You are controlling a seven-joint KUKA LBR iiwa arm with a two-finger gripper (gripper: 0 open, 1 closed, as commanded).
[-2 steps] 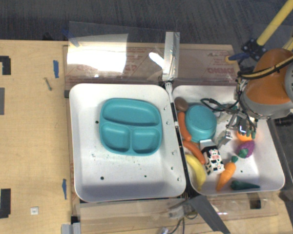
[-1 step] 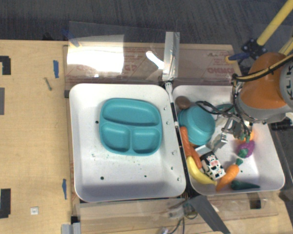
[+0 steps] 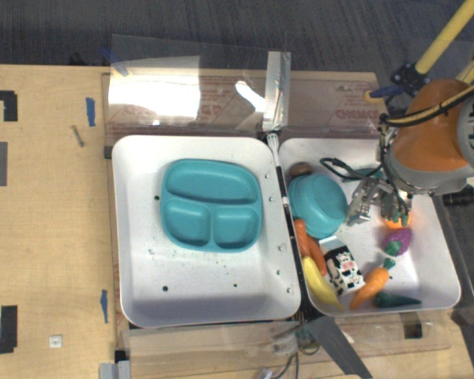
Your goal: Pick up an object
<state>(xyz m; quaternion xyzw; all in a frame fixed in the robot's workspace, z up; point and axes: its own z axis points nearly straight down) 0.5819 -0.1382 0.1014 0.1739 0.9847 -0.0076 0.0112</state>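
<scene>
Toy food and dishes, right bin: stock and handling

Toys lie loose in the right bin (image 3: 446, 271), all near the claw (image 3: 379, 204), which hangs low over the bin's middle; its spread cannot be told.

- Teal bowl (image 3: 319, 204), one: just left of the claw. Judged light, rigid, slick; take by the rim.
- Purple vegetable (image 3: 397, 242), one: just below the claw. Probably light, hard plastic; grip across the body.
- Carrots, two (image 3: 370, 284) (image 3: 308, 243): below and lower left.
- Banana (image 3: 319, 284), one.
- Black-and-white toy (image 3: 344, 268), one.
- Dark green piece (image 3: 395, 299), one.
- Teal divided plate (image 3: 212, 204), one: left bin (image 3: 134, 290), well apart from the claw.
</scene>
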